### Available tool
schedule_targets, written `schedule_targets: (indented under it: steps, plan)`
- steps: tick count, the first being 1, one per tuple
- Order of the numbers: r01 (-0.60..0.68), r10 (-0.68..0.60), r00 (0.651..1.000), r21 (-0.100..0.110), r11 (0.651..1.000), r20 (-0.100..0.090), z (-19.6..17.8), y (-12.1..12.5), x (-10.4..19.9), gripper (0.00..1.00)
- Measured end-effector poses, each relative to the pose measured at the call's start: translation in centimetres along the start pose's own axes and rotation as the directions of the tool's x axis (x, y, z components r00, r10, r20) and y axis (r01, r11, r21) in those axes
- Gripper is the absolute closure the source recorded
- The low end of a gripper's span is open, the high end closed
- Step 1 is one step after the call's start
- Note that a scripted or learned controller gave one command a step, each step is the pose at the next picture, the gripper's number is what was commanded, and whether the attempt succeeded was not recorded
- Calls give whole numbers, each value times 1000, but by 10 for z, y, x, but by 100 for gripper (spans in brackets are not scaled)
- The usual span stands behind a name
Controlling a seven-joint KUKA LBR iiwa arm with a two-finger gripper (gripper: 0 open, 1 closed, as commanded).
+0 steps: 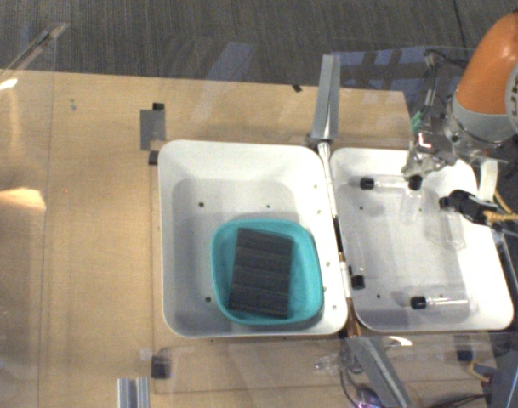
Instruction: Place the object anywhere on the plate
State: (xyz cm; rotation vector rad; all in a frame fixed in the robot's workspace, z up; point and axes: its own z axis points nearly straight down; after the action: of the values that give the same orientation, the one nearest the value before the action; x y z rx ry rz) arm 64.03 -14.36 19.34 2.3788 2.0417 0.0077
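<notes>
A teal plate (308,262) lies in the left white bin (182,228), toward its front. A dark grey ribbed block (261,272) rests flat on the plate. My gripper (414,175) hangs over the back of the right bin (497,308), far right of the plate. Just left of it, a clear tube with a black cap (367,183) lies on the bin floor. A second clear tube with a black cap (418,302) lies near the front of the right bin.
The raised rims of the two bins meet in a ridge (333,228) between plate and gripper. A metal post (327,100) stands behind that ridge. Wooden bench (80,253) spreads to the left of the bins.
</notes>
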Motion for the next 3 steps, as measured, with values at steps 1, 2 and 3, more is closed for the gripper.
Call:
schedule_targets:
  steps: [1,2,3]
  plan:
    - [56,-56,998,3,998,-2,7,-44,85,100]
    - [204,-204,979,-6,979,1,-203,-51,39,100]
    - [199,-199,980,-7,980,-1,-245,-78,99,100]
